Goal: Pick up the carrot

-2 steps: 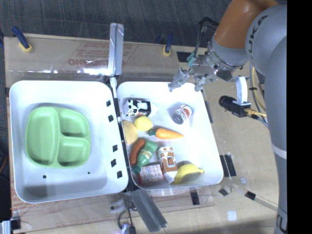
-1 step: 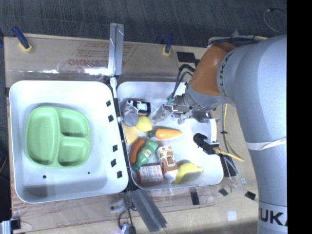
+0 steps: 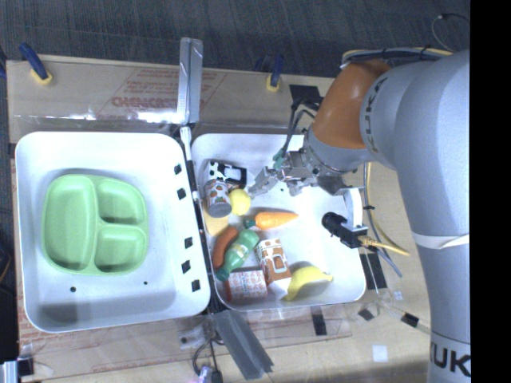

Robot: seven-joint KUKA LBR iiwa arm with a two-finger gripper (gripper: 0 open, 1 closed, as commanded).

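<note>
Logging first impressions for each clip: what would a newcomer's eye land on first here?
The bulky grey arm with its orange band fills the right side, its gripper hanging over the right bin. Just below it lies the carrot amid crowded toy food. In the left bin sits a green divided plate.

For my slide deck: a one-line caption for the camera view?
Hand hovers just above the carrot in the cluttered right bin; green tray sits in the left bin.

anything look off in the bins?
Nothing damaged or spilled. All the toy food is crowded against the left wall of the right bin; the carrot lies flat, clear on top. The green tray sits alone in the left bin.
</note>
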